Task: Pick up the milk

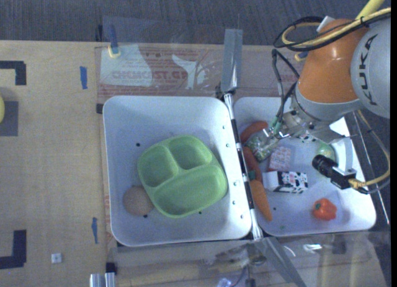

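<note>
- Since the camera looks down at a slant, the bottom edge is nearest: the wooden counter [49, 155] carries two white bins side by side.
- Right bin [360, 217], near part: a small red pepper [324, 209] sits by the front right corner, and a carrot [259, 199] lies along the left wall.
- Milk carton [285, 181], white with black cow patches, lies on its side around the middle of that bin, just right of the carrot's top end, nothing gripping it.
- Left bin [118, 124] has a green divided plate [182, 175] with a tan round thing [137, 200] tucked at its near left edge.
- Further back, the hand [268, 142] hangs over the right bin's far left part, above the milk and apart from it. Honestly can't tell how wide it's open, too cluttered there.
- Something red [253, 132] lies beside the hand, and something green [325, 151] sits to the right.
- Behind that is the arm's orange band [329, 62].
</note>
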`<action>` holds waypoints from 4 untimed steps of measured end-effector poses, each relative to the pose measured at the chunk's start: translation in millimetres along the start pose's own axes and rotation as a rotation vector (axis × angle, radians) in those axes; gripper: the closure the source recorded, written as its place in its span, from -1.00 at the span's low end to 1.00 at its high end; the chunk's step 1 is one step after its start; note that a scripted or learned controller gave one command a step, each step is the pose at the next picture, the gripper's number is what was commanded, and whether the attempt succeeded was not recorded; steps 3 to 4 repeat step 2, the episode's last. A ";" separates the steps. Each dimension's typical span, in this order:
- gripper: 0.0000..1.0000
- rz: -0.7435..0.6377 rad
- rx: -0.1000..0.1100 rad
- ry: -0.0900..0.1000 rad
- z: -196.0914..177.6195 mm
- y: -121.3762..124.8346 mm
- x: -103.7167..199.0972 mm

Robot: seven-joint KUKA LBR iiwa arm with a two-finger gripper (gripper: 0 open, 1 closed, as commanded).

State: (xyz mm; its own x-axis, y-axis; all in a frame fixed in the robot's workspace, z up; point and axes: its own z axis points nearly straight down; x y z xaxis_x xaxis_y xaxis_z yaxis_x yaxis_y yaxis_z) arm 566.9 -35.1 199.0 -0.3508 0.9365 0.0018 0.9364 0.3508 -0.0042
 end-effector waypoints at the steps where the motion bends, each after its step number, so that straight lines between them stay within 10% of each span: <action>1: 1.00 0.290 0.004 0.001 -5.7 -29.9 63.7; 2: 1.00 0.280 0.003 0.001 -15.2 -81.1 33.5; 4: 1.00 0.280 0.003 0.001 -15.2 -81.1 33.5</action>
